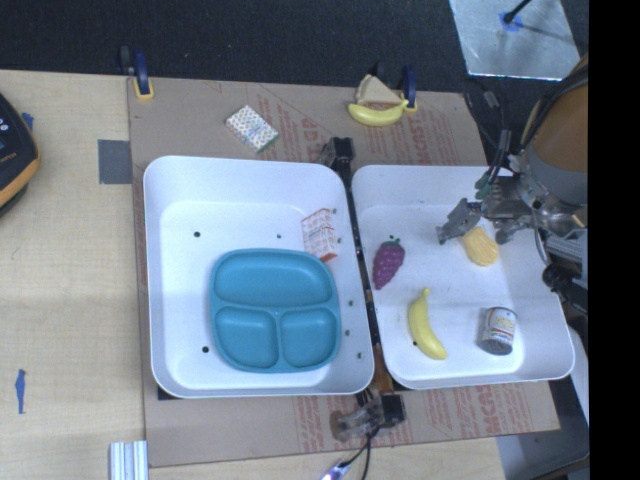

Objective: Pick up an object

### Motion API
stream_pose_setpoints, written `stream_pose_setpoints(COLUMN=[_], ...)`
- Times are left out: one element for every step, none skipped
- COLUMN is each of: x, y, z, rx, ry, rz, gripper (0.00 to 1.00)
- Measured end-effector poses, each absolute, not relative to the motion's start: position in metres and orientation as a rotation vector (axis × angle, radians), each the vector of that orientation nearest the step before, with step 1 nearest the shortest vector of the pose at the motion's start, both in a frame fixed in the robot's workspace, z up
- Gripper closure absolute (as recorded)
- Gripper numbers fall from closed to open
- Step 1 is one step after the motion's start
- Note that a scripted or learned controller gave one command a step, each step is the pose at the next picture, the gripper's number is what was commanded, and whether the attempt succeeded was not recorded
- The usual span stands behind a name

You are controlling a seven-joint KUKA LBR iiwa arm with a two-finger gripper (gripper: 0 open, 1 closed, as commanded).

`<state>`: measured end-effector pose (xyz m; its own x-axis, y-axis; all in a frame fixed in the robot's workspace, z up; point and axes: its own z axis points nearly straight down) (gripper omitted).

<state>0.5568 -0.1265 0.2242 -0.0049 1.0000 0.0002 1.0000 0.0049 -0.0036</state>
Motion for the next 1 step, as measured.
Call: stream_pose_setpoints(x=[0.4947], y=[-0.1241], z=[0.1854], rx=[-2.213], ry=[-2.224], rz=[0.006], gripper=[0.0])
